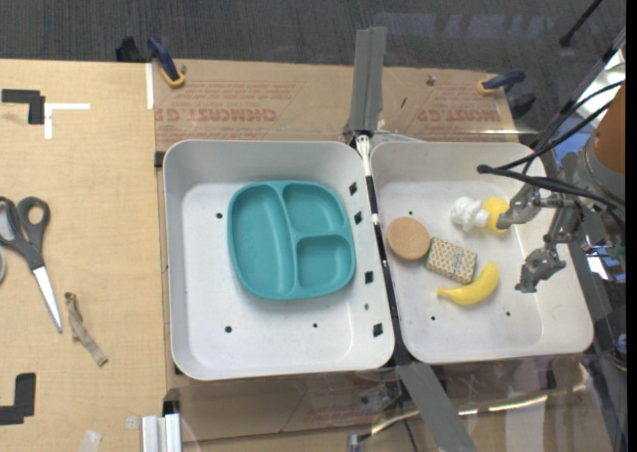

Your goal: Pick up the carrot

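Right bin [557, 326]: fingers [537, 269] (spread) just right of banana [471, 287].

We read printing in one place: the brown cardboard sheet [328, 102] lying under the far edges of the two bins. Its reddish lettering runs upside down to us. On the left stretch we make out large letters that seem to spell "CHEMCAST GP", and a similar line shows on the right stretch. The smaller lines beneath are too blurred to read.

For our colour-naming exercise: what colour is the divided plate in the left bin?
Teal, a blue-green; the divided plate shows best in the camera view from above.
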### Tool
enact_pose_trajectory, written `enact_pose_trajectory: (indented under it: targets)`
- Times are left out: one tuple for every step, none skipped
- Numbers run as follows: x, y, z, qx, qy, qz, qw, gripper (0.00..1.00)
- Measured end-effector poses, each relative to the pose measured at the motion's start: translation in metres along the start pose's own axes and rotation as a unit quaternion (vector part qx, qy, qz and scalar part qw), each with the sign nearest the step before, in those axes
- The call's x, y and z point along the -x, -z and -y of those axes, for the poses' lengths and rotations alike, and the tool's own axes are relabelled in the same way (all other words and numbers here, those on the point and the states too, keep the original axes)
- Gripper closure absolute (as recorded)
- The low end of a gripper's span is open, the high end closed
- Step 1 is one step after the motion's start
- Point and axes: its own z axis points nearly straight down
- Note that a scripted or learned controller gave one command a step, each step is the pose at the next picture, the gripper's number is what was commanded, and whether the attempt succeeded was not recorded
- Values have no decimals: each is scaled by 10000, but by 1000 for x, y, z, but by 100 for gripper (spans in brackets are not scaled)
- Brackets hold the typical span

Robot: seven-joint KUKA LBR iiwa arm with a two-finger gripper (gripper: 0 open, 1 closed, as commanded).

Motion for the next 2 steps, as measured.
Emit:
enact_pose_trajectory:
  targets:
    - [80, -100, 20, -1, 1335, 6, 9910, 0]
    - [110, -152, -51, 5, 1183, 46, 9930, 0]
